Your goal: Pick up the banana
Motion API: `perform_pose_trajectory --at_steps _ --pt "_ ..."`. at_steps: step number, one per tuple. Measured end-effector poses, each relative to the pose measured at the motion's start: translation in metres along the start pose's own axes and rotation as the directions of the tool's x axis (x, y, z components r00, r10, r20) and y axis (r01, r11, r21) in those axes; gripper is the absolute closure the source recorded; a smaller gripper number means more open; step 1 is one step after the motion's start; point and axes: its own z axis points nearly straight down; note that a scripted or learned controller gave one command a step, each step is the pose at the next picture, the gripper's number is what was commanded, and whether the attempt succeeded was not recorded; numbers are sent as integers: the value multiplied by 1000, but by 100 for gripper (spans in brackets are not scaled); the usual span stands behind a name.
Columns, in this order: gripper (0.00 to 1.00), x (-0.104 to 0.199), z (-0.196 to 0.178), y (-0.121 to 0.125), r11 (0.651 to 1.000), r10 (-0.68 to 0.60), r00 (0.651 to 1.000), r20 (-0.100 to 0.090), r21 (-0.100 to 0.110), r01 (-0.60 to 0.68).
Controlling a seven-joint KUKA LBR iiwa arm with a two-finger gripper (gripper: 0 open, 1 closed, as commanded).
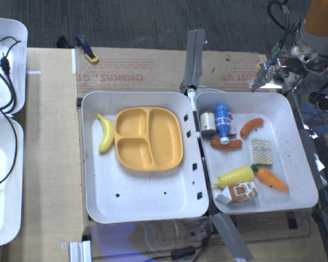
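Clearly nothing has been picked yet: the banana [105,134] lies in the left bin [98,201], close to its left wall and just beside the left edge of the yellow divided plate [149,138], curving away from it. Whether the two touch is hard to judge; they look barely apart.

The tool [273,75] hangs at the far corner of the right bin [300,146], above its rim, well apart from the banana and with the whole width of both bins between them. Its metal parts blur together against the cardboard, so I cannot tell how it is set, and nothing shows in its hold.

The risks, as I judge them, come from the banana's cramped spot. With the bin wall on one side and the plate rim on the other, a descent placed a little off could land on the plate and push it, or scrape the wall. The curved, smooth skin may also let the fruit roll or squirt out of a grasp taken near either tapered end. Crossing over, the arm passes above the blue bottle [223,123], the can [208,123] and the sausages [226,143], so a low path could knock them.
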Motion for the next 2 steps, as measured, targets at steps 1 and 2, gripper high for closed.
perform_pose_trajectory --at_steps 1,2 --pt "0 -1 190 -93 1000 21 1000 1 -9 -21" --pt "0 29 190 -133 999 38 999 3 -16 -38"
